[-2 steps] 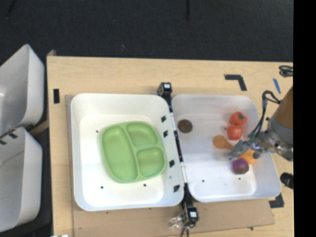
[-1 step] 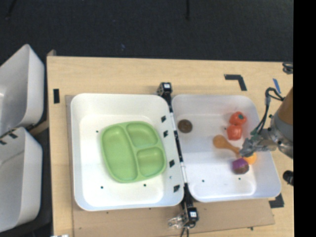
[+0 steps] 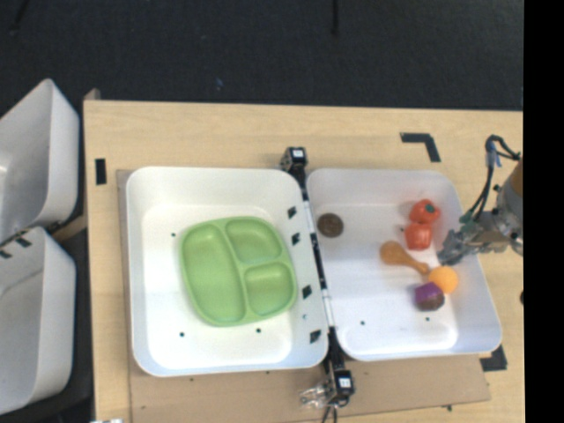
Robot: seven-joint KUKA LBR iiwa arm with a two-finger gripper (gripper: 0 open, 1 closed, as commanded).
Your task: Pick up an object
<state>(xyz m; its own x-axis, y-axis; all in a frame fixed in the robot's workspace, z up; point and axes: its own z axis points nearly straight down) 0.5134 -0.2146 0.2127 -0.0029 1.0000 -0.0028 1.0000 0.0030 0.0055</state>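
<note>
The right bin [image 3: 388,333] holds a brown round piece [image 3: 330,226] near its left wall, two red toy vegetables [image 3: 422,222] at the upper right, an orange pear-like piece with a handle [image 3: 398,255], an orange ball [image 3: 444,279] and a purple piece [image 3: 429,297]. My gripper [image 3: 456,246] hangs at the bin's right side, just right of the red pieces and above the orange ball. Nothing shows between its fingers.
The left bin [image 3: 159,342] holds a green divided plate [image 3: 236,270]. A clip [image 3: 294,158] sits at the top of the seam between the bins and another [image 3: 338,382] at its bottom. White containers [image 3: 31,236] stand off the bench's left side.
</note>
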